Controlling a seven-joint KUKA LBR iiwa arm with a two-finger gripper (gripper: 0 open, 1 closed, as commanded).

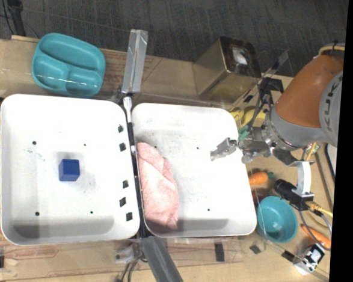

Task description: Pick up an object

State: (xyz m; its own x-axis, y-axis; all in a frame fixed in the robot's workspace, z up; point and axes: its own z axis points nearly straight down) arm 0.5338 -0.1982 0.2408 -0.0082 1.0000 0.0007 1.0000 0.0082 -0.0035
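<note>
The claw (224,149) hangs over the right part of the right bin (188,227), near that bin's far right rim, and nothing sits between its fingers. From this slant the fingers look slightly parted, though the metal is small and blurred enough that this is a best reading only. The grey arm (304,125) with its orange band comes in behind it from the right.

Judged from this, the pick is not yet made: no object is lifted and the claw is well apart from anything it could take. The nearest candidate is the pink cloth (158,184), lying lengthwise against the left wall of the right bin, right beside the divider between the bins. A blue block (69,169) rests alone in the left bin (21,114), well apart from every wall.

Room is fair. Bare white floor lies between the claw and the cloth, so a move leftward looks unobstructed. The cloth's closeness to the wall could crowd one finger there.
</note>
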